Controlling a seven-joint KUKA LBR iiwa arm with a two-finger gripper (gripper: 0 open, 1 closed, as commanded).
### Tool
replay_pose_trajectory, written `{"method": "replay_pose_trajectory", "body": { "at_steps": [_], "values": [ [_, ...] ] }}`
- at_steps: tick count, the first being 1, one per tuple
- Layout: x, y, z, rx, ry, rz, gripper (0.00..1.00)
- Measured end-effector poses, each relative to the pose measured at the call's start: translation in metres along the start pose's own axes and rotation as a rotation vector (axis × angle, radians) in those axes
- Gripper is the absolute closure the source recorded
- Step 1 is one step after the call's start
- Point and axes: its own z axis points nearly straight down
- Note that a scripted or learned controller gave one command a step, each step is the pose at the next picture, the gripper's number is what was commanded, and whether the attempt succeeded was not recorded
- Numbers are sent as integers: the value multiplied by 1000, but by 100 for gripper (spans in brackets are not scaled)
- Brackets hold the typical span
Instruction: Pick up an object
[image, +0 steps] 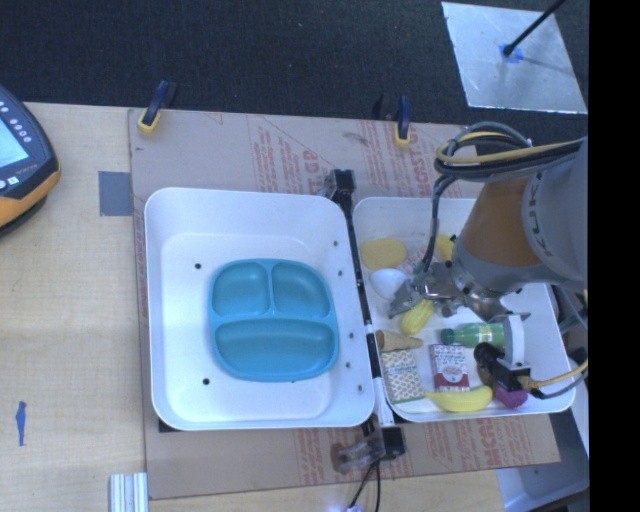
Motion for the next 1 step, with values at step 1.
{"method": "replay_pose_trajectory", "body": {
  "at_steps": [1],
  "values": [
    [-2, 1, 0, -3, -1, 0, 0]
  ]
}}
